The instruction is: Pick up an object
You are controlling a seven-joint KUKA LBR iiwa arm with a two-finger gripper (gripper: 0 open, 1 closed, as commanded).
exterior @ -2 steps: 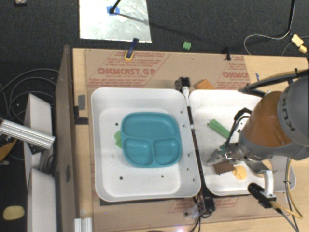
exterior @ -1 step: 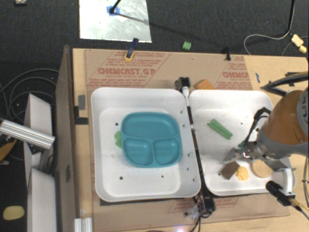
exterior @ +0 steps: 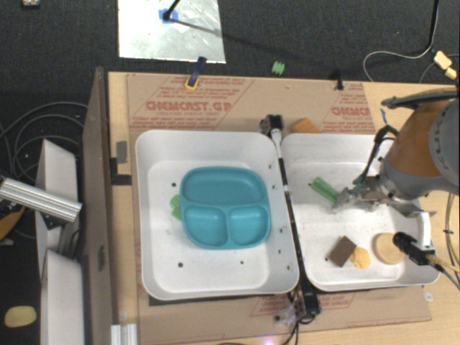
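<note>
Camera view. Gripper low in the right bin, just beside the green object; finger state not discernible, nothing visibly between them. Brown block, yellow piece and tan disc lying near the front wall. Teal tray in the left bin. Judged: approach under way, grasp and lift outstanding.

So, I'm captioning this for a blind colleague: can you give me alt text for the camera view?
A grey robot arm reaches from the right into the right bin, its hand beside a green stick. Near that bin's front lie a brown block, a yellow lump and a tan disc. The left bin holds a teal divided tray.
</note>
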